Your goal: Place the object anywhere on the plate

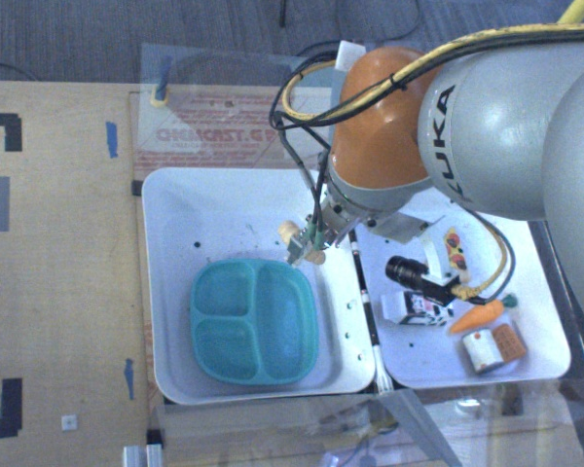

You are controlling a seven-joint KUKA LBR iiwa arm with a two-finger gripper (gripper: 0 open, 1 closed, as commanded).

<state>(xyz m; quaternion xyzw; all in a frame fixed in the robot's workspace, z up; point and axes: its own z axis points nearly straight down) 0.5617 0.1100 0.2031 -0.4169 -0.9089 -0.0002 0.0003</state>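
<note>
Pale wooden benchtop (58,261) is carrying two white bins, the left bin (165,261) holding a teal divided plate (256,321) at lower centre of the frame. At the plate's upper right corner the gripper (305,249) is hovering with a small tan object (291,232) at its tip; whether it is clamping that object cannot be told. A toy carrot (477,316) is lying in the right bin (535,290).
</note>
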